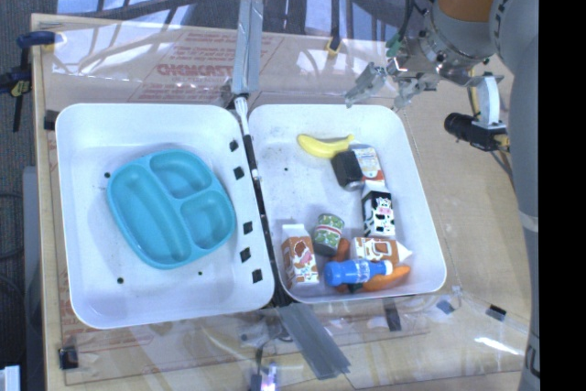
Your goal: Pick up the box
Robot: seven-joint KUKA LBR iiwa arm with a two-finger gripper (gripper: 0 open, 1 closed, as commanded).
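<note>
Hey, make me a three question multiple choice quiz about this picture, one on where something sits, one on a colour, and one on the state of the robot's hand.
1. Where does the banana lie?
A. On the divided tray
B. In the right bin, near its far edge
C. On the bench outside the bins

2. What colour is the divided tray?
A. Blue
B. Red
C. Yellow

3. What is the hand doing?
A. Gripping the box
B. Pressing on the tray
C. Hovering open by the right bin's far rim, holding nothing

Answers:
1 B, it lies inside the right bin at its far edge.
2 A, it is light blue.
3 C, the fingers are spread, with nothing between them.
</note>
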